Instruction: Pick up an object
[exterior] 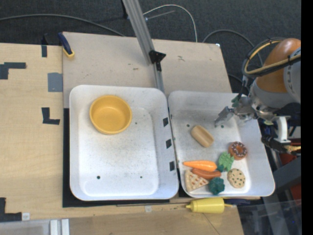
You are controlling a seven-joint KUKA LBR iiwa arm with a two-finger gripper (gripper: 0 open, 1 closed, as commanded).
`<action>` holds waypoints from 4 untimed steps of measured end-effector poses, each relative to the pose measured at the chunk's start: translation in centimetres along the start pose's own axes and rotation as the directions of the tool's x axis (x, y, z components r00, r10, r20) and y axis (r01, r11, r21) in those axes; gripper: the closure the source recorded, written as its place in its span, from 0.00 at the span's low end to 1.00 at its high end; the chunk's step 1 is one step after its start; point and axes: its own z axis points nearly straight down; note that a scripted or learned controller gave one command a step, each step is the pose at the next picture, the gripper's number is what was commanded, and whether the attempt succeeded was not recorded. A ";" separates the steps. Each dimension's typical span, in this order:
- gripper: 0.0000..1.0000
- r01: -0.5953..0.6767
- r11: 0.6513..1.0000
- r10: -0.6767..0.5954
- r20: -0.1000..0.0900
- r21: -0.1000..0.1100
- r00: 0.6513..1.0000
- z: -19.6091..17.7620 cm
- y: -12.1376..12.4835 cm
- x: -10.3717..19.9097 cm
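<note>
Overhead slanted view of two white bins on a tabletop [29,131]. The arm [276,72], grey with an orange band, is cut off at the right, so its upper part cannot be followed. The gripper [224,119] hangs over the upper part of the right bin [195,106]; its dark fingers [219,121] are small and partly merged with the wrist, appear slightly spread, and have nothing between them.

Landmark: the bread roll [202,135], lying near the middle of the right bin, below and left of the gripper and apart from it. Right of and below the roll lies a doughnut [238,150] with dark icing. Directly below the roll is a carrot [200,166], with a second reddish vegetable touching its lower side, its kind hard to make out. A green leafy piece [225,161] sits at the carrot's right end. Further below the roll are a pizza slice [195,182], a broccoli floret [216,185] and a cookie [236,178], crowded together near the bin's front edge.

Far left of the roll, the left bin [117,180] holds a yellow bowl [110,113]. Below the roll, outside the bins, a yellow bottle [207,206] lies on its side. Above and left of the roll rises a slanted metal pole [139,21].
</note>
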 end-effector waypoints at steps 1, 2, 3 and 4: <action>0.00 0.001 1.000 -0.001 0.002 -0.006 1.000 5.1 0.1 0.0; 1.00 0.003 1.000 -0.003 0.001 -0.005 1.000 4.1 0.0 0.1; 1.00 0.001 1.000 -0.001 0.001 -0.012 1.000 -2.2 0.5 0.3; 1.00 0.001 1.000 -0.001 0.001 -0.010 1.000 -6.5 0.9 0.4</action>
